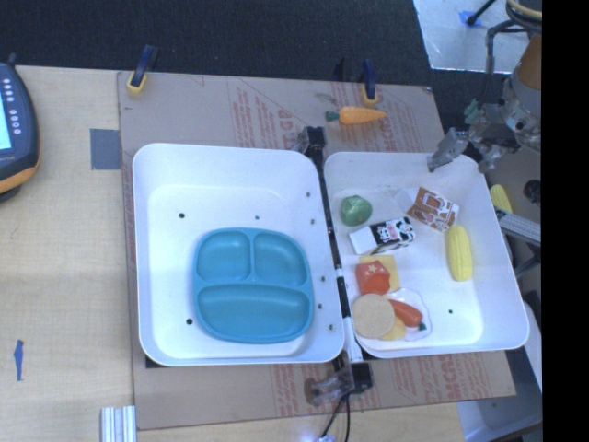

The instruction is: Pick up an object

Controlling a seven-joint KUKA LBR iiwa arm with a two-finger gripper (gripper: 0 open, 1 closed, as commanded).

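The right bin (479, 325) holds several toy foods: a green ball (356, 210), a brown and white carton (433, 209), a black and white carton (394, 233), a yellow corn cob (459, 252), a red piece (373, 277), a round tan disc (374, 315) and a small orange-red piece (408, 313). My gripper (465, 155) hovers over the bin's far right corner, above and to the right of the brown carton. Its two fingers stand apart with nothing between them.
A blue divided plate (253, 284) lies in the left bin (156, 247). An orange toy carrot (361, 115) rests on the cardboard behind the bins. A yellow item (500, 198) sits just outside the right bin's right wall. A pendant (14, 127) lies far left.
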